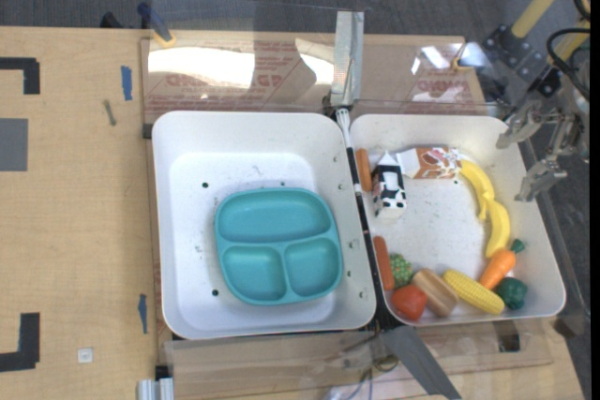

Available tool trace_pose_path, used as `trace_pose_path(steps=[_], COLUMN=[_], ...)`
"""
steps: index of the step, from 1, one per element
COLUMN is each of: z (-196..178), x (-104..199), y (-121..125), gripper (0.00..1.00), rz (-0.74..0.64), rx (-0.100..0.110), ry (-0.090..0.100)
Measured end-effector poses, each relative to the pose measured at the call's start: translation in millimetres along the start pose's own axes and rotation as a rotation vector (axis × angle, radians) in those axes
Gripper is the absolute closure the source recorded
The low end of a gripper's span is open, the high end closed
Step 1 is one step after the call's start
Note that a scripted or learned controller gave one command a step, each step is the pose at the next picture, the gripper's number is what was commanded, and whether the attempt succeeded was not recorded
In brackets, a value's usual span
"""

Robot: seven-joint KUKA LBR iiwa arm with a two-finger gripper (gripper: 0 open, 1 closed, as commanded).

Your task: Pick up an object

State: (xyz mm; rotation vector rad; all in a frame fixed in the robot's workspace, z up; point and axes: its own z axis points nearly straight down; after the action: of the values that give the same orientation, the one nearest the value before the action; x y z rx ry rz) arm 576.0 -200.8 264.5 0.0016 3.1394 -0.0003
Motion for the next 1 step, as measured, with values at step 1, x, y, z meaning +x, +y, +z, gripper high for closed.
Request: trace_pose_path(steps=[1], z=[169.7], x=[19.3], y=[2.3], gripper=[0.0], rz=[0.183], rx=[0.0], ry=[0.001])
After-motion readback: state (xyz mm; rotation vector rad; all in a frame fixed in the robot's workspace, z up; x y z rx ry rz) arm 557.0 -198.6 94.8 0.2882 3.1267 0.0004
